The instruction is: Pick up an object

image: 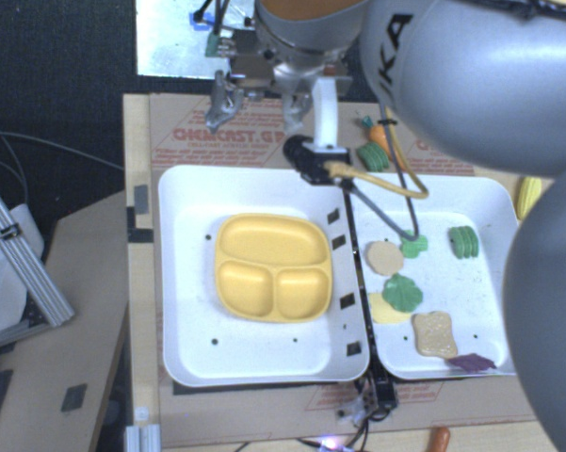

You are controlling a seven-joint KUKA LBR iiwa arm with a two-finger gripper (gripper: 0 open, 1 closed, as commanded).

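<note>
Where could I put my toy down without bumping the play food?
Left bin: bare white floor rings the yellow tray, widest along its left side and front edge. Right bin: bare at the back. Its left side and front are crowded with toy food.

The yellow three-compartment plastic tray (272,267) lies in the left white shallow bin (184,281). To the tray's right, across the bins' shared wall, the right white shallow bin (485,217) holds the rest: a tan round slice (384,258) nearest the tray, a green leafy piece (402,294) just before it, a beige bread slice (435,335) further forward, and a green ridged piece (464,242) farthest right.
</note>
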